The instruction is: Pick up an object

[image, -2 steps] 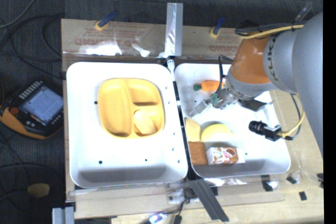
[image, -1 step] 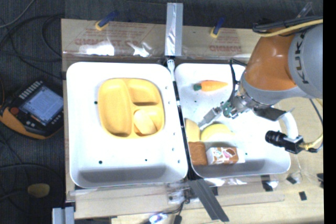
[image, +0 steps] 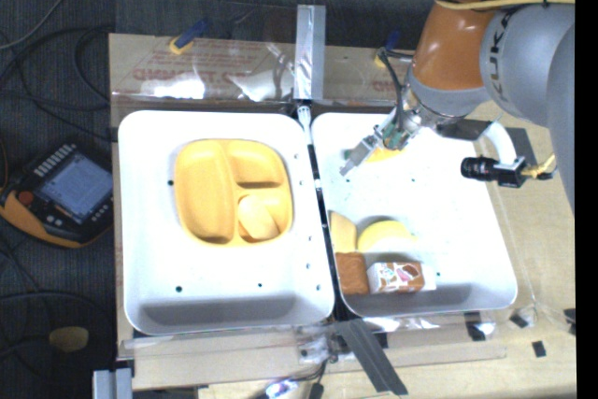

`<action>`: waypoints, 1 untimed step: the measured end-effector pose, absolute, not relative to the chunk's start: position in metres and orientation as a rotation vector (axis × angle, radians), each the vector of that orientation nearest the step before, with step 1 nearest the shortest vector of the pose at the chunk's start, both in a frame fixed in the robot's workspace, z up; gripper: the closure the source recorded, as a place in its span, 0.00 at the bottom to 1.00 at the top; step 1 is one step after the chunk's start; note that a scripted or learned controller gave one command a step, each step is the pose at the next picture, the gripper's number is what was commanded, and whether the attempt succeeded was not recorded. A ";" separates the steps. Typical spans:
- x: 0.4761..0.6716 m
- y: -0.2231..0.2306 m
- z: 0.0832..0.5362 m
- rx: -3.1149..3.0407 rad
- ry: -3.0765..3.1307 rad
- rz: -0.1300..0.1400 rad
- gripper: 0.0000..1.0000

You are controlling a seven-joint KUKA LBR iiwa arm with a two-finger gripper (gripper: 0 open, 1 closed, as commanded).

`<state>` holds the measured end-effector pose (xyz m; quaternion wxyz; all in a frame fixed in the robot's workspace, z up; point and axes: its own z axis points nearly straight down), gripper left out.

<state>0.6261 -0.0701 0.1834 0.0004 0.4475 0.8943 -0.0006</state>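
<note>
In the right bin [image: 486, 229], along its near wall, four small objects are sitting bunched together: a brown block [image: 351, 274] touching a white printed carton [image: 400, 277], with a pale yellow dome [image: 385, 235] and a tan rounded piece [image: 343, 227] lying just behind them. Toward the far end of the same bin, the gripper [image: 360, 154] is hanging low over the white floor, well apart from that cluster, and whether it is gripping anything cannot be told from this angle; a small patch of yellow [image: 381, 154] is showing just beside it. The grey and orange arm [image: 486, 33] is reaching in above. In the left bin [image: 149, 276], a yellow divided tray [image: 232, 190] is resting near the middle.
</note>
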 end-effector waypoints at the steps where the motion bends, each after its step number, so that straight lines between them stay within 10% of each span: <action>1: 0.659 -0.118 0.109 1.586 2.679 0.011 0.00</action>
